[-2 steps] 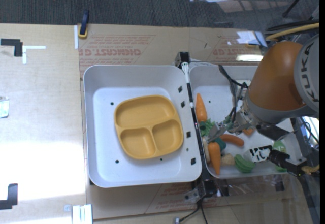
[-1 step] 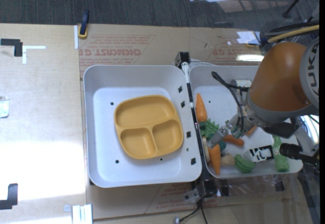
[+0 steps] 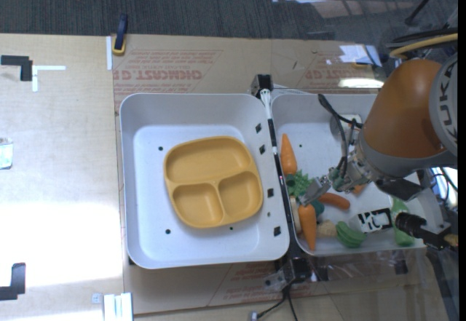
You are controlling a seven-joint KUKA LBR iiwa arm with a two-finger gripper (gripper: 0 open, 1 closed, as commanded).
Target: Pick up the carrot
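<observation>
**Carrot grasp: light, rigid, a little slick**

Carrot (image 3: 289, 154) is probably a toy: light, stiff and smooth-skinned, so it could slip from a tip pinch. The thick middle, taken across its width, looks the safest hold. It is orange, tapered, and lies lengthwise against the left wall of the right bin (image 3: 320, 107). Two more orange pieces sit nearby, one (image 3: 308, 225) lower down by the green leaves (image 3: 298, 184) and one (image 3: 335, 201) beside the gripper (image 3: 320, 189). At this size I cannot tell whether the gripper is spread or pinched. The yellow tray (image 3: 213, 181) sits in the left bin (image 3: 138, 188).
</observation>
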